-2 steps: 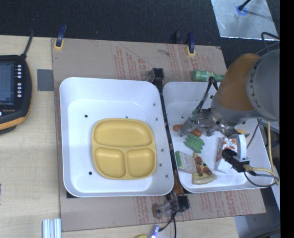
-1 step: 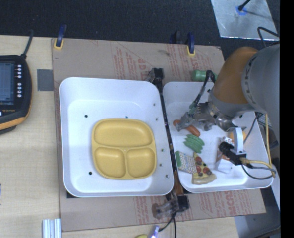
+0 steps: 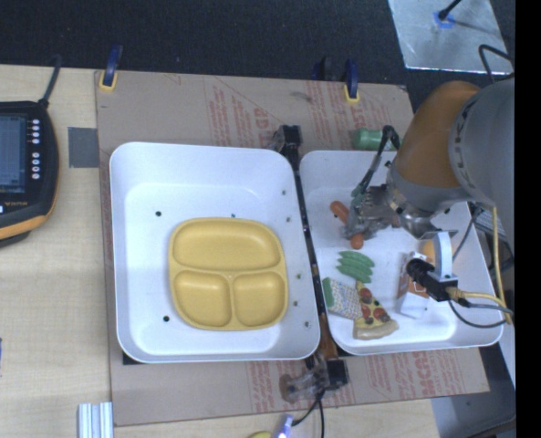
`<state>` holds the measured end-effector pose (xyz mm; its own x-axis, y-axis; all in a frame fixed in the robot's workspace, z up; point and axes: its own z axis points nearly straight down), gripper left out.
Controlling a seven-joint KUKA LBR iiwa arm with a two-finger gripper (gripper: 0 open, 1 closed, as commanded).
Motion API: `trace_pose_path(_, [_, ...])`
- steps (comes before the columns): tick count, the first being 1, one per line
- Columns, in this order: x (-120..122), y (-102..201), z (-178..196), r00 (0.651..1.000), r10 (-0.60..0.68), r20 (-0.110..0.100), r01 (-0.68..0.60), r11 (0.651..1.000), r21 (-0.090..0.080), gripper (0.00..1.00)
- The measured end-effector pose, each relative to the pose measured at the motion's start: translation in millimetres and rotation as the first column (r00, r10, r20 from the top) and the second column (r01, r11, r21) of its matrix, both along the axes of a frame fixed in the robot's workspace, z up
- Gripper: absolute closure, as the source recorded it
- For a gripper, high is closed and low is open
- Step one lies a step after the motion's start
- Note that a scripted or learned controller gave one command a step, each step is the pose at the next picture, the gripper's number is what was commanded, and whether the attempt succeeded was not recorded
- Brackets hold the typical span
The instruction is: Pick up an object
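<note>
Tool hangs in the right bin, its state unclear, beside a carrot, pea pod and pizza slice; the left bin holds a yellow tray.

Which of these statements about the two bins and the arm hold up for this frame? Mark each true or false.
1. The yellow divided tray lies in the left bin. True.
2. The pizza slice toy lies in the left bin. False: it lies in the right bin, near its front edge.
3. The pincer is over the right bin. True.
4. The green pea pod toy sits on the yellow tray. False: it lies in the right bin, just behind the pizza slice.
5. A handheld control pendant lies on the bench left of the bins. True.
</note>
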<state>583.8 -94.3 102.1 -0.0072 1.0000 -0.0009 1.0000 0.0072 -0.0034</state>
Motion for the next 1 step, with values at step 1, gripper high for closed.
trace_pose_path(1, [-23.3,70.4,90.3,1.0,-0.002,0.002,0.002,1.0,0.002,1.0])
